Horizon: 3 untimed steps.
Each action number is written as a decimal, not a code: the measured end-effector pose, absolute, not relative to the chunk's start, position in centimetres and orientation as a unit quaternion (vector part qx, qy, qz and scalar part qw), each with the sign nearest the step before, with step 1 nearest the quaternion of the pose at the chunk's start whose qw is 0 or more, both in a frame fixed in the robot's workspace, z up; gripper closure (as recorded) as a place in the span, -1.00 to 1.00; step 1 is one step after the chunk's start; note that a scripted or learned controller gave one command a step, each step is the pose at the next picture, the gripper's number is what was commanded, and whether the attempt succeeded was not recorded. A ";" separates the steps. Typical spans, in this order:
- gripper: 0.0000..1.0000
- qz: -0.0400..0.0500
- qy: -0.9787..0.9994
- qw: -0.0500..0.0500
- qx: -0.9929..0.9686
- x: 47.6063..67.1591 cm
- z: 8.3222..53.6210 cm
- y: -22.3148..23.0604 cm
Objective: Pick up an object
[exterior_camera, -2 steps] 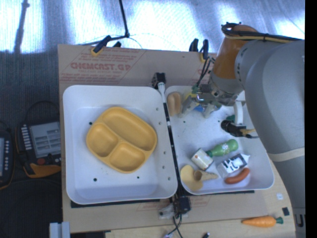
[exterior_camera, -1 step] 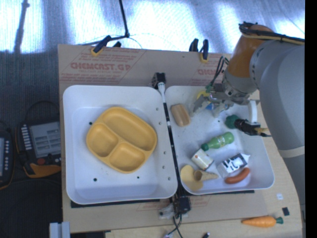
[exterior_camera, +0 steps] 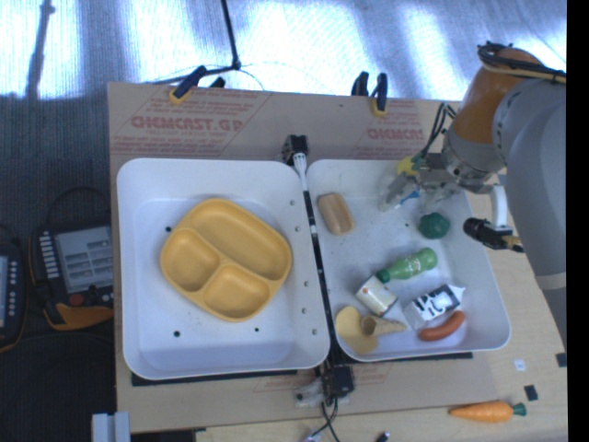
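My gripper (exterior_camera: 405,190) hangs over the back of the right bin (exterior_camera: 368,178), near its far right corner, and is open with nothing between its fingers. A dark green ball (exterior_camera: 434,224) lies just to the front right of it. A tan bread roll (exterior_camera: 335,213) rests to its left by the bin's inner wall. Nearer the front lie a green bottle (exterior_camera: 409,265), a small white cup (exterior_camera: 375,295), a black and white carton (exterior_camera: 433,303), a red sausage (exterior_camera: 442,326) and a yellow piece (exterior_camera: 353,328).
The left bin (exterior_camera: 138,210) holds a yellow divided plate (exterior_camera: 225,258). An orange carrot (exterior_camera: 486,412) lies on the bench in front of the right bin. A black clamp (exterior_camera: 296,148) sits where the bins meet at the back. Electronics (exterior_camera: 78,256) stand left of the bench.
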State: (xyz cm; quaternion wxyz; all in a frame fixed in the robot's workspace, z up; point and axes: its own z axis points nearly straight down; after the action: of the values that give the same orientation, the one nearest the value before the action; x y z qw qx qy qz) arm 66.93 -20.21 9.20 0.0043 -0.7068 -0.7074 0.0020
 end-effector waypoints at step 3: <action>-1.00 -0.003 -0.709 0.014 -0.705 67.2 9.3 -21.2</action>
State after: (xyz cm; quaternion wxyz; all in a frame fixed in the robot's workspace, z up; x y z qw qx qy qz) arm 67.18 -21.23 9.30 0.0143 -0.7046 -0.7095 -0.0035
